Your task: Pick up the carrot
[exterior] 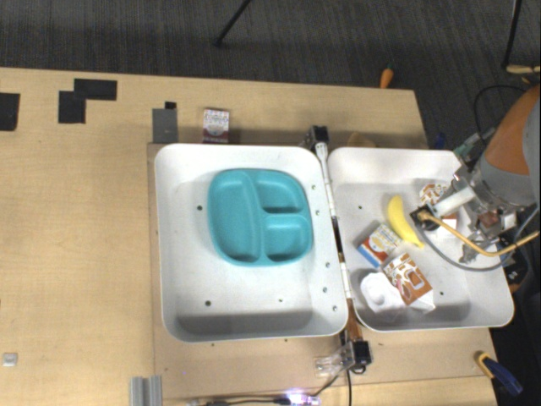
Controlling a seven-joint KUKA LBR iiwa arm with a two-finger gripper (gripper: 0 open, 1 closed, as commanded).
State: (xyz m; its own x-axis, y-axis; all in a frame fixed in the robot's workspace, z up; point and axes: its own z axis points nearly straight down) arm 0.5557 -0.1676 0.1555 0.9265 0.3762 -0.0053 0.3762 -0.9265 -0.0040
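My gripper [487, 222] hangs low over the right side of the right bin [363, 176], under the grey wrist with its orange band. It stands to the right of a yellow banana [401, 221]. A small brown-and-white packet [433, 194] lies just to the gripper's upper left. Whatever lies directly under the gripper is hidden by it. A small orange object [386, 78] sits on the bench's far edge, outside the bins; I cannot tell what it is.
The right bin also holds a blue-and-orange carton [378, 245], a brown carton [407, 279] and a white cup [376, 292] near its front. The left bin [182, 252] holds a teal divided plate [260, 216].
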